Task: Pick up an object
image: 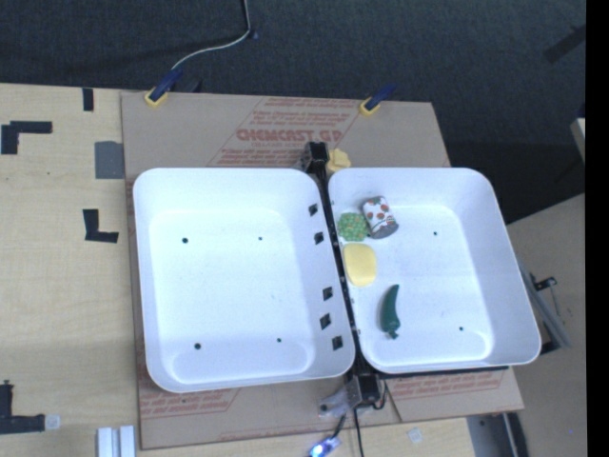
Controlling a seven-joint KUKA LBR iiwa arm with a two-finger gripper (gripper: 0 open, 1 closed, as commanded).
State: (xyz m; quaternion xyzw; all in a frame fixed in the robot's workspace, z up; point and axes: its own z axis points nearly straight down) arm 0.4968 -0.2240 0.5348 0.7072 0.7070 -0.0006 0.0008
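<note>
Right bin, four small items against its left wall: patterned grey-and-red piece, green knobbly lump, pale yellow oval, dark green pepper-shaped toy. We judge all light; the pepper sits apart, best pinched across its narrow body. Gripper state: we cannot tell.

The print on the patterned object is too small to read. The green lump beside it is blurred, its kind unclear. The worktop is cut off at the left and bottom edges.
</note>
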